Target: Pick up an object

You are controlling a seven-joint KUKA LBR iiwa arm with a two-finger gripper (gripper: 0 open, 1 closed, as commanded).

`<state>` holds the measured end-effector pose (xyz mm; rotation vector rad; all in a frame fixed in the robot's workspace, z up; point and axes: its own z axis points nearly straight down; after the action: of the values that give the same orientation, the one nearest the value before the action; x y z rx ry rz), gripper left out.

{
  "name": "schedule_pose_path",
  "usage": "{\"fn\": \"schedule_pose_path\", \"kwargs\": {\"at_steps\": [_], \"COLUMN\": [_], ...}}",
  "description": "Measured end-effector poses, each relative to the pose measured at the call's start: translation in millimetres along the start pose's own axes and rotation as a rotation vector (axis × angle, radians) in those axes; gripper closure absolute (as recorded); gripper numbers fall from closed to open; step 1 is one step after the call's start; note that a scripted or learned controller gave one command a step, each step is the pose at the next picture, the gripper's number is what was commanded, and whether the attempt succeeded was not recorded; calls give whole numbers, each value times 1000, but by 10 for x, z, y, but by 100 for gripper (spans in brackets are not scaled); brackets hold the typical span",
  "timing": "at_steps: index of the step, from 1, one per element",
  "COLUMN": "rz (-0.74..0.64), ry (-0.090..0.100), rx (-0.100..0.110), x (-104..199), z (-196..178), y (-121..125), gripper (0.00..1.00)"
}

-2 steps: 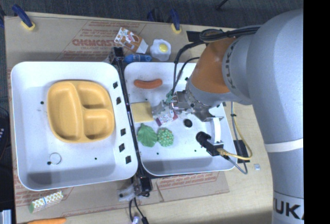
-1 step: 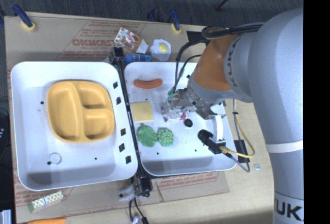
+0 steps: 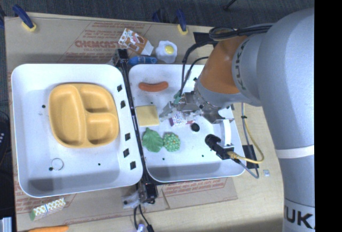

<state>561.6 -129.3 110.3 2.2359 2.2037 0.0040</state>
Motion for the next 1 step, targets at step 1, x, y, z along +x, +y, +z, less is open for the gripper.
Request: {"fn": "schedule_pose_path", "kwargs": {"at_steps": [1], "rz": [-361], "ry": [-3], "rx": [-4], "x": [-425], "z": [132], "y": [282], "gripper": [0]}}
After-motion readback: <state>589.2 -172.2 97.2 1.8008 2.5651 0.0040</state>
